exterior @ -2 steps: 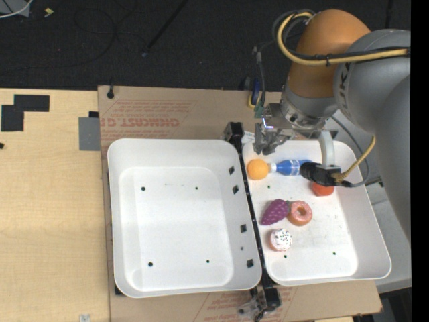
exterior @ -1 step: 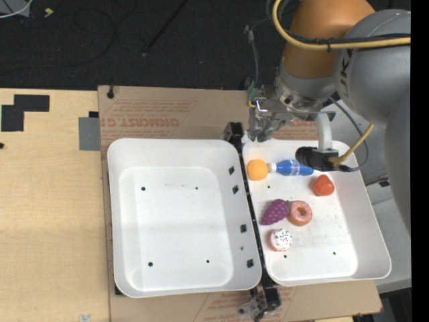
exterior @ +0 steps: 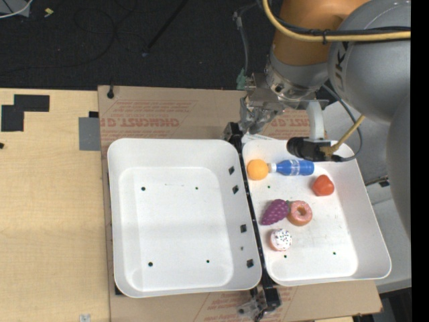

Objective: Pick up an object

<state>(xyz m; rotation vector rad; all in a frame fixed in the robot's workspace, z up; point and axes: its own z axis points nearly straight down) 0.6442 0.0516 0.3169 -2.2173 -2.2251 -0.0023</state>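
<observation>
I hover my gripper [exterior: 257, 121] over the right bin's [exterior: 365, 247] far-left corner, nothing grasped; I cannot tell how my jaws stand. The orange ball [exterior: 257, 170] lies just below: I judge descent comes next.

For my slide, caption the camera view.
Arm's tool above right bin holding orange ball, blue bottle, grapes, doughnut.

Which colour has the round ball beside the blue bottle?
The ball is orange, seen in the camera view.
</observation>
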